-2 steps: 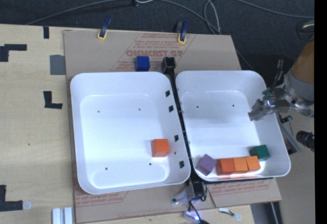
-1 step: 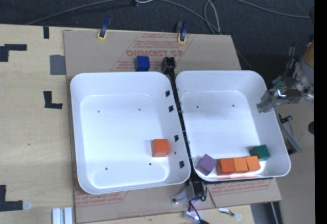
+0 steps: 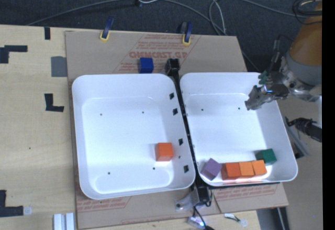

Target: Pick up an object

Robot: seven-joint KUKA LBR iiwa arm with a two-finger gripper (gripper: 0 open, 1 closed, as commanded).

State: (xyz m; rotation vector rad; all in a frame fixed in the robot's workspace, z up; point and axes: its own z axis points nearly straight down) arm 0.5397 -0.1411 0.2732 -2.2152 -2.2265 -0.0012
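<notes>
Along the right bin's [image 3: 230,85] near wall lie a purple block [image 3: 211,168], orange blocks [image 3: 244,170] and a green block [image 3: 267,156] (well short of the gripper [image 3: 256,99] at the far right rim).

The bench [image 3: 31,134] bears a cardboard sheet [image 3: 157,53]; two white bins [image 3: 84,119] and a blue block [image 3: 146,64] lie on it.

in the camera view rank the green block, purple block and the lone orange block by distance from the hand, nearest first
From the hand:
1. green block, right bin's near right corner
2. purple block, right bin's near left corner
3. lone orange block, left bin
</notes>
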